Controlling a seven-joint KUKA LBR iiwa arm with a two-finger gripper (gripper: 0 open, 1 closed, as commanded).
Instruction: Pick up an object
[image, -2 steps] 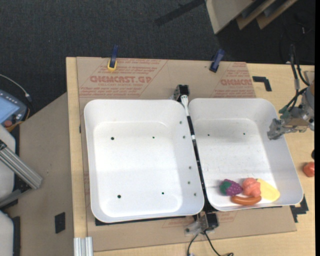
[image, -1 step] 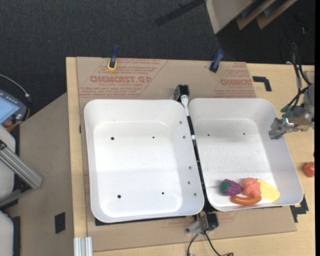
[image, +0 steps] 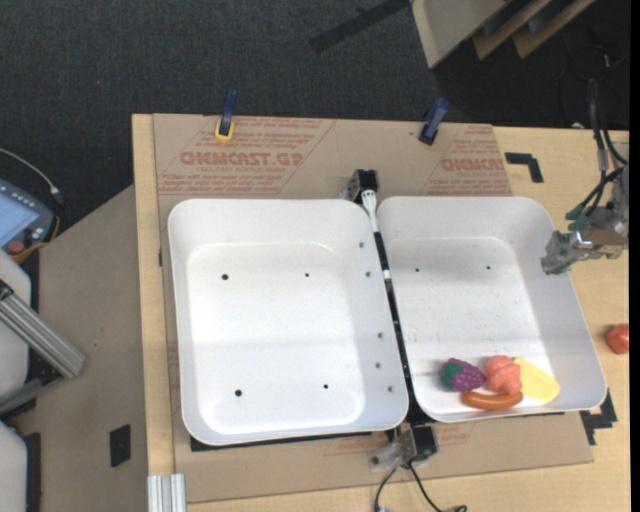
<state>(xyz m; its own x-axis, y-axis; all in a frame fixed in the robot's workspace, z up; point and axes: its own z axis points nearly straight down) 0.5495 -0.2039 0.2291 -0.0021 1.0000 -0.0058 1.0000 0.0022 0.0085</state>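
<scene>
The fingers (image: 556, 255), their state unclear, hover at the right bin's (image: 470, 225) edge, well apart from the toy food (image: 497, 382).

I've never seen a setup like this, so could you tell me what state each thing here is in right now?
pincer: at the right bin's far right rim, nothing seen in it
purple grapes: lying in the right bin, near corner
orange toy: lying beside the grapes
red sausage: lying flat
yellow piece: lying flat
left bin: level
</scene>
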